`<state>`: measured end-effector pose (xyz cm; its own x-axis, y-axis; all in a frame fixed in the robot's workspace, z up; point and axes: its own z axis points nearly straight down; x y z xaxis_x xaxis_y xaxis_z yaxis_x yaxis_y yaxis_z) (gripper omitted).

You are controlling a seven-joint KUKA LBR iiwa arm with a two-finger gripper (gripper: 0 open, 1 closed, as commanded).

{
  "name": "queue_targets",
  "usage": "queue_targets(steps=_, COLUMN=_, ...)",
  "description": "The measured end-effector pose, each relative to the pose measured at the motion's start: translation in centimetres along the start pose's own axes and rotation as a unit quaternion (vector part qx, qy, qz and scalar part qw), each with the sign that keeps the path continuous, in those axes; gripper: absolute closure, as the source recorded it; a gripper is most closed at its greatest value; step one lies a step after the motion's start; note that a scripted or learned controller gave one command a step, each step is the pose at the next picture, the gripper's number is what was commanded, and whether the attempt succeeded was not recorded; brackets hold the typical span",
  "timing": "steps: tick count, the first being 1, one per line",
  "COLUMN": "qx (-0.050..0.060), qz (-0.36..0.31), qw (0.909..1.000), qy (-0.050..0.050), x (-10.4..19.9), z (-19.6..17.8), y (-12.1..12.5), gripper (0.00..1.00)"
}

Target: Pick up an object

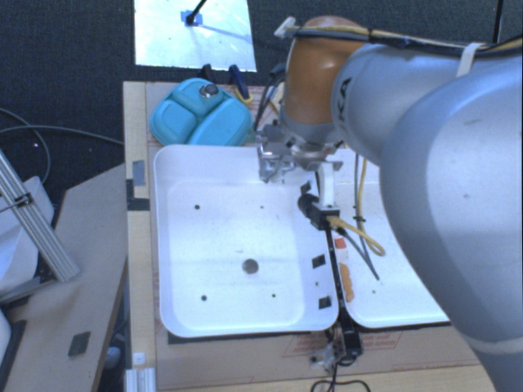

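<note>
My gripper (273, 168) hangs below the orange wrist band, over the back right corner of the left bin (176, 219), close to its rear wall. Nothing shows beneath it on the bin floor. A small orange object (346, 281) lies in the right bin (400, 300), just inside its left wall near the front. The grey arm covers most of the right bin.
A blue plastic container (200, 114) sits behind the left bin, outside it. The left bin floor shows small dark holes and a round drain (250, 266). A thin black strip (335, 276) runs along the divide between the bins.
</note>
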<state>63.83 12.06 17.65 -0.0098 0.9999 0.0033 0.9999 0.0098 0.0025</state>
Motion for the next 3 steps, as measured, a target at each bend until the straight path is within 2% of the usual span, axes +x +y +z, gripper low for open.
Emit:
queue_targets(steps=1, qx=0.000, qz=0.001, qw=1.0000, qy=-0.001, x=5.0, z=9.7, y=3.0, gripper=1.00)
queue_targets(steps=2, qx=0.003, qz=0.005, qw=1.0000, qy=-0.002, x=2.4, z=9.3, y=-2.5, gripper=1.00)
queue_targets(steps=3, qx=0.005, qz=0.001, qw=1.0000, qy=-0.001, x=7.4, z=9.2, y=-13.8, gripper=1.00)
